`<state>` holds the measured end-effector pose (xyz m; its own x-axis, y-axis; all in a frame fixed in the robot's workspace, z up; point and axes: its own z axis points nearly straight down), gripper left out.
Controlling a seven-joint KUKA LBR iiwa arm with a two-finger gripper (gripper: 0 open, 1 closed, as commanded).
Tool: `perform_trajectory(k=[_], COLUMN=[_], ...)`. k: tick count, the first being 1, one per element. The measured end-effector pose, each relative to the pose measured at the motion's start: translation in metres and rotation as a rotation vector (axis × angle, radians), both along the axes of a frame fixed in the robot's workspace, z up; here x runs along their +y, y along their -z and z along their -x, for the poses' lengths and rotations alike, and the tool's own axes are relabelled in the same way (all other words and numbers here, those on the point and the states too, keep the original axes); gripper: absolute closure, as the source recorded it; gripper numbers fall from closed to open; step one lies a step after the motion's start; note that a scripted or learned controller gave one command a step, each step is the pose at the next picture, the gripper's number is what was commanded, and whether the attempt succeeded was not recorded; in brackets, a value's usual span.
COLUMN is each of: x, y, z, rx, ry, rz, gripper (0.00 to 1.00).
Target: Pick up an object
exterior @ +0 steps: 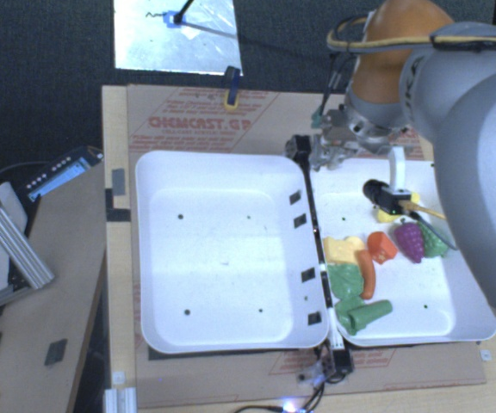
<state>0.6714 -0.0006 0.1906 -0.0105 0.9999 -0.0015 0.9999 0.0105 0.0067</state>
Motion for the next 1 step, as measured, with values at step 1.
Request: perform_trajectory(k=[1], x=[0.0582], y=[0.0056], z=[0.0039], rx=[0.004], ry=[0.001], rz=[-0.004], gripper=[1.0])
